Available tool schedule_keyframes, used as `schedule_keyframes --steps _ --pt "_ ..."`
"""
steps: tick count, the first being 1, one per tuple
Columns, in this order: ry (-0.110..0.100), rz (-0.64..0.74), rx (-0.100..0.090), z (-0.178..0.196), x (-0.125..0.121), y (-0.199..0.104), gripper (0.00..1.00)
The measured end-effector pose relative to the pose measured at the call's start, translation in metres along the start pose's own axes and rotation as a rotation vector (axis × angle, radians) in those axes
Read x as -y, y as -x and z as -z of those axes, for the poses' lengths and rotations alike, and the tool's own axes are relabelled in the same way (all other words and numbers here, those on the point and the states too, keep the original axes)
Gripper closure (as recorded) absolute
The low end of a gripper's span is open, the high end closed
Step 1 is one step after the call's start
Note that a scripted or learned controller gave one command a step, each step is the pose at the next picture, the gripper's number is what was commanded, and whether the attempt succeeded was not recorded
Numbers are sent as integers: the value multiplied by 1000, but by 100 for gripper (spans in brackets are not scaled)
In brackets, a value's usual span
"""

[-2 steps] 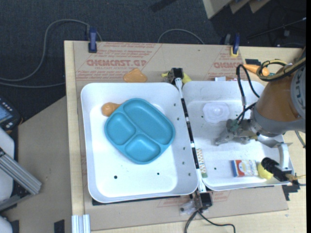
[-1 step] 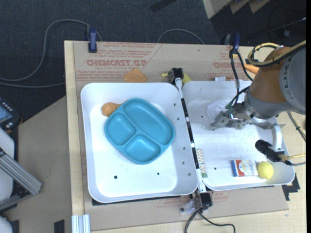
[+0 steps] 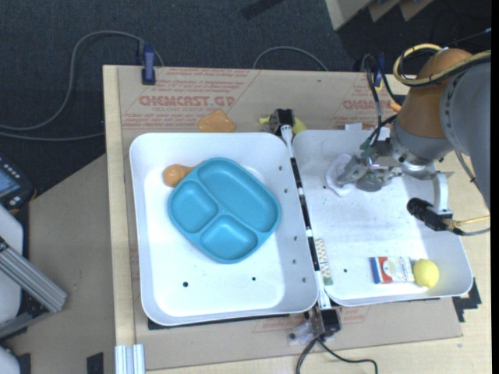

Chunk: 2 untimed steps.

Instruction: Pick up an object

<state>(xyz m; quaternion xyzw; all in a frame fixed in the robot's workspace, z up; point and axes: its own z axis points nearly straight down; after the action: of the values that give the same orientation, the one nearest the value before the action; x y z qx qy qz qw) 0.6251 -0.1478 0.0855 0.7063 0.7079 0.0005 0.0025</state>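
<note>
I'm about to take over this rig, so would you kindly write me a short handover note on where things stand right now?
Gripper: low over the far part of the right bin; nothing is seen held.
Right bin: yellow lemon-like object in the near right corner, with a small red, white and blue box beside it.
Left bin: blue divided plate, with an orange object at its far left edge.
Done: no pick is visible.
Left: grasp and lift one object.

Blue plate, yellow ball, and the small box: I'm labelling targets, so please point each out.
Blue plate (image 3: pixel 224 207), camera view, on its central divider.
Yellow ball (image 3: pixel 426 273), camera view, on its rounded top.
Small box (image 3: pixel 391 269), camera view, middle of its printed face.
</note>
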Motion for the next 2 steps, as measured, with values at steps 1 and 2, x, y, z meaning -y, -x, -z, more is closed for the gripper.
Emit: schedule_keyframes --steps 1,2 --pt "-14 3 -4 -1 -41 16 0" --pt "-7 -1 -4 -1 -26 0 0"
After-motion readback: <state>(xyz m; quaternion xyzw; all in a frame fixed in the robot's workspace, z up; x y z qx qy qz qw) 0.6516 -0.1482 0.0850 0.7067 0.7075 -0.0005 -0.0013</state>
